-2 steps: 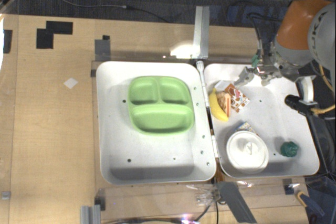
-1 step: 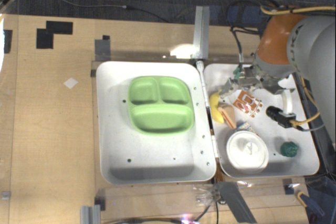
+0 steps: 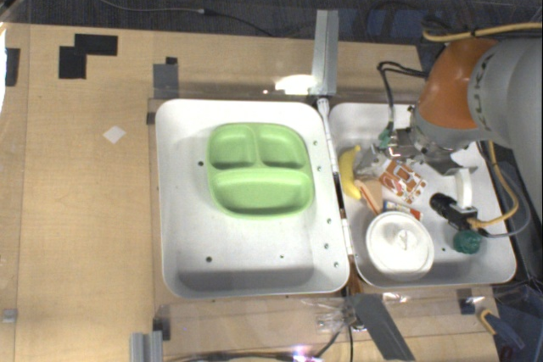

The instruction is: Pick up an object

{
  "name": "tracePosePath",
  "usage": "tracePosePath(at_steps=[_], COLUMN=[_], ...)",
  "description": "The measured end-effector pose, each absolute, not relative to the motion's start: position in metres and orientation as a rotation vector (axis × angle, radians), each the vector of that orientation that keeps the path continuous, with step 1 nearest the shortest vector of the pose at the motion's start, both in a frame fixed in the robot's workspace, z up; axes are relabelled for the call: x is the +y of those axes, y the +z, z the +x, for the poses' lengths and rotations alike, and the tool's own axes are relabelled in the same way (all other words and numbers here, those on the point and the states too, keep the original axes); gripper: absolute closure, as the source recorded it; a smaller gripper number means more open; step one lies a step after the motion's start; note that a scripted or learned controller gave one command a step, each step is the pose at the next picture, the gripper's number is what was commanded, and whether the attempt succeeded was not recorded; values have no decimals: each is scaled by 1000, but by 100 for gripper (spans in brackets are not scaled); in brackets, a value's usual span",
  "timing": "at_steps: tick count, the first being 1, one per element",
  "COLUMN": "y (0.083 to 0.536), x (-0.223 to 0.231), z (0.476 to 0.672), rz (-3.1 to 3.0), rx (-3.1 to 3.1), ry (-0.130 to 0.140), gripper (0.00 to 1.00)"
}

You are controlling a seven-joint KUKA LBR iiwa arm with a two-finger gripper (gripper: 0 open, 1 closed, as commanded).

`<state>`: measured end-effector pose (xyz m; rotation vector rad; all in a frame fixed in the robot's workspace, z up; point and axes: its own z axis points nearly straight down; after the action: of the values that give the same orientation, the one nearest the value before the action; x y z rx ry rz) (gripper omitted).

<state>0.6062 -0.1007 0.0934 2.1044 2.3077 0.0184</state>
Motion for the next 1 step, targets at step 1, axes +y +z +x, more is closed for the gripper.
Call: tracePosePath(at_steps=[1], y=[186], x=[-72], z=[581], rz=[2006], rx=[2411], ry=[7], gripper=[0])
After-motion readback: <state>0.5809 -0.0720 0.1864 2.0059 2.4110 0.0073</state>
